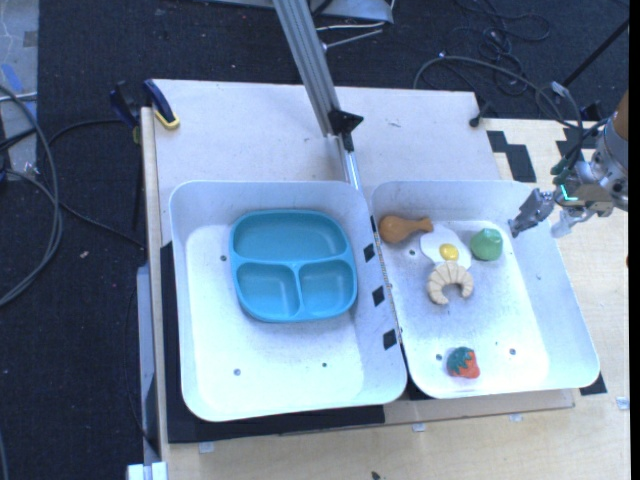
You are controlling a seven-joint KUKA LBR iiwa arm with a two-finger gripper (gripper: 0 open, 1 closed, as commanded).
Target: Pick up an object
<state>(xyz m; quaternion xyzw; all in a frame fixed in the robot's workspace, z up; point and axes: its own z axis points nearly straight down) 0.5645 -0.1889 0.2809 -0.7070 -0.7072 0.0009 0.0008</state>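
The right bin [545, 298] holds several toy foods: a brown chicken drumstick [403, 228], a fried egg [446, 248], a green round piece [487, 244], a tan croissant [450, 283] and a red strawberry [462, 362]. My gripper [545, 216] hangs at the bin's upper right rim, just right of the green piece and apart from it. Its two fingers are spread, with nothing between them.
The left bin [200, 368] carries a blue divided tray [294, 264]. A slanted metal pole [310, 53] runs down to the joint between the bins. Cables lie on the dark floor beyond the bench.
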